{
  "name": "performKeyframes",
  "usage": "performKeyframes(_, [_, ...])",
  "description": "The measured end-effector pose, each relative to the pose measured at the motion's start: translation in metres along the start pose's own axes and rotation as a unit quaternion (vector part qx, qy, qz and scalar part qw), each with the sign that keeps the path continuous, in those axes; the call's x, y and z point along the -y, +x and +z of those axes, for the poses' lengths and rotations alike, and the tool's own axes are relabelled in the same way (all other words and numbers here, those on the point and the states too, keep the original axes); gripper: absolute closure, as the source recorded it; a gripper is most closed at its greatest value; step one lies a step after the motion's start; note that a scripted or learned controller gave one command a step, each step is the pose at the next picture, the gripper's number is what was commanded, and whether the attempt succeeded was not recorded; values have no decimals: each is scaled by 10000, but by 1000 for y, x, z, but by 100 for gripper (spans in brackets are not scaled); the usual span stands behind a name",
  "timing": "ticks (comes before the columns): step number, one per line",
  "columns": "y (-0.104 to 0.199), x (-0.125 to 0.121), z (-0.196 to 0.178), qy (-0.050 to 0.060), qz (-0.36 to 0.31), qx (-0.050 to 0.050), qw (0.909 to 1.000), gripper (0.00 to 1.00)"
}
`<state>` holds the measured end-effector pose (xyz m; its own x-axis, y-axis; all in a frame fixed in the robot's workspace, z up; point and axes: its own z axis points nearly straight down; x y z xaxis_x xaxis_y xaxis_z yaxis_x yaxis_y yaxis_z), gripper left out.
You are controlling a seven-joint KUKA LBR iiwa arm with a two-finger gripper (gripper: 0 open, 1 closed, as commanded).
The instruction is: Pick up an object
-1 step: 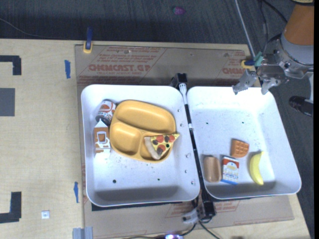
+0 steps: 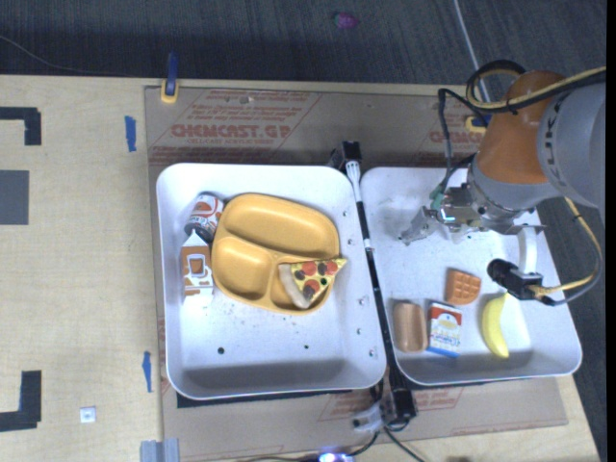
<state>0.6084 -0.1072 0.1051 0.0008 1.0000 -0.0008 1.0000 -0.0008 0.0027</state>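
In the right bin lie a brown sausage-shaped toy, a small juice carton, a yellow banana and an orange waffle-like square, all near the front. My gripper hangs over the bin's back left part, pointing left and down, apart from all of these objects. I see nothing held in it. The arm's orange band and grey wrist cover the bin's back right corner.
The left bin holds a yellow divided plate with a pizza slice in its front right section, plus a can and a small carton at its left side. Bare white floor lies under the gripper.
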Motion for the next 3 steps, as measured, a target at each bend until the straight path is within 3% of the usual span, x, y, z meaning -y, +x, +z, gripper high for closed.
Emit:
performKeyframes(2, [-6, 117, 15, -78, -3, 26, 10000, 0])
performKeyframes(3, [-10, 115, 4, -123, 18, 82, 9999, 100])
